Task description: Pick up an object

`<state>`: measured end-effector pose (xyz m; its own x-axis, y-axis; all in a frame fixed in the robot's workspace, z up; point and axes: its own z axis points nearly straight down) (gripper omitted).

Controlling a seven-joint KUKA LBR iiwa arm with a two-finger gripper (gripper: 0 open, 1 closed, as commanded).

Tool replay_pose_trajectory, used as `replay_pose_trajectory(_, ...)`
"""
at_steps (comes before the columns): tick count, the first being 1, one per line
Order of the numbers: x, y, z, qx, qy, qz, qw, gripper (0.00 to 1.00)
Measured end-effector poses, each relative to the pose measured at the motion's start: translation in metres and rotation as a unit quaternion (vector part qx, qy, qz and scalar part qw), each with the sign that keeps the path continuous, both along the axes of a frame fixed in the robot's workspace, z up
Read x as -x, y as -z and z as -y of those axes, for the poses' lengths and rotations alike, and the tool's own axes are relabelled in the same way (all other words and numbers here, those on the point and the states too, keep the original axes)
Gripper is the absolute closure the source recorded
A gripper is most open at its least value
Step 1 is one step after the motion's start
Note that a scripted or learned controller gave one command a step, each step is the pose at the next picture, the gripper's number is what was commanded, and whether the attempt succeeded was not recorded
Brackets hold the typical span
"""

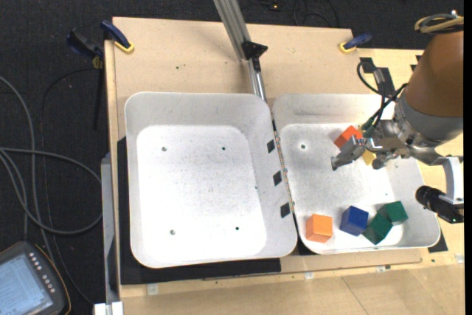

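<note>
Though the arm hides much, the pincer [349, 152] seemingly grips an orange-red block [346, 136].

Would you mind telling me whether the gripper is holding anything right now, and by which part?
It cannot be told. The gripper sits right beside an orange-red block in the right bin, but whether it grips the block is unclear.
</note>
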<state>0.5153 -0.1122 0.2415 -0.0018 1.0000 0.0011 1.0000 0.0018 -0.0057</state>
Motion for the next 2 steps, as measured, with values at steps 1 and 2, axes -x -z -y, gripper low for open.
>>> replay_pose_trajectory(1, -0.001, -0.002, 0.000, 0.0006, 0.001, 0.003, 1.0000, 0.00)
replay_pose_trajectory(2, 0.002, 0.062, 0.002, 0.0000, 0.002, -0.001, 1.0000, 0.00)
